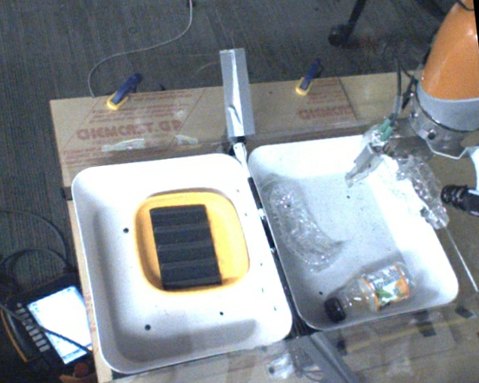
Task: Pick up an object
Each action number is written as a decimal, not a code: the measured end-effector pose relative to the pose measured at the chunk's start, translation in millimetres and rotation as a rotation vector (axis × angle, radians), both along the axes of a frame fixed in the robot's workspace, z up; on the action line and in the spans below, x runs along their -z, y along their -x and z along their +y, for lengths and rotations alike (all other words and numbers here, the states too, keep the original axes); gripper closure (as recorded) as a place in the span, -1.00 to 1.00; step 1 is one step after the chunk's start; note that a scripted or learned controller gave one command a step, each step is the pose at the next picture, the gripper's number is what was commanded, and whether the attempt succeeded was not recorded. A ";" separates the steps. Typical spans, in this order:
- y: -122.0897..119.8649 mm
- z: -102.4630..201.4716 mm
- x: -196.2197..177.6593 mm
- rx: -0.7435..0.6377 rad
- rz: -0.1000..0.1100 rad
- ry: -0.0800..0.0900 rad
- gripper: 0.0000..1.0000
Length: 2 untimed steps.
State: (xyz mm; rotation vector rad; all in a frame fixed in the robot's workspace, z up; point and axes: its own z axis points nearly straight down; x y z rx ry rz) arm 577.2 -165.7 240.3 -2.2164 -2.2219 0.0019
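Note:
In the right bin (427, 288), a clear plastic bottle (371, 290) with a black cap and orange label lies on its side near the front edge. A crumpled clear plastic piece (301, 226) rests along that bin's left side. In the left bin (110, 273) sits a yellow dish holding a black ridged block (185, 244). My gripper (394, 192) hangs over the right bin's back right part, open. One of its fingers (367, 161) points left and the other points down toward the front. Nothing is between them.
The arm's orange band (459, 61) and grey wrist rise at the right edge. A metal post (236, 99) stands behind the seam between the bins. Two yellow-and-blue clamps (124, 90) hold the cardboard backing. A tablet and cables (51, 320) lie left of the bench.

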 end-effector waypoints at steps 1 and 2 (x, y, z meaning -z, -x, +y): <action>59.9 -43.9 73.3 -0.070 0.000 0.001 -1.00; 92.6 -47.5 6.1 -0.274 -0.004 0.002 -1.00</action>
